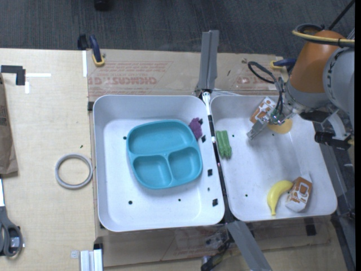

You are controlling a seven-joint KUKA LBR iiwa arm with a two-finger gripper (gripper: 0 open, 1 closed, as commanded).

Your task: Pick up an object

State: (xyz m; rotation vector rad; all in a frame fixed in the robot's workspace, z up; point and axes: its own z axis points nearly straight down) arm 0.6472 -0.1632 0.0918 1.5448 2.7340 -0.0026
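Claw over right bin, state unclear; carton label unreadable beside banana.

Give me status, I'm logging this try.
Pincer low in the right white bin, back corner. Yellow banana and orange-white packet untouched at front. Green block by left wall.

Both bins are white: the left bin holds a turquoise divided plate, with a small purple thing at the plate's far right corner. In the right bin lie a green block, a yellow banana and an orange-and-white packet. The table is pale wood; the arm is orange and grey.
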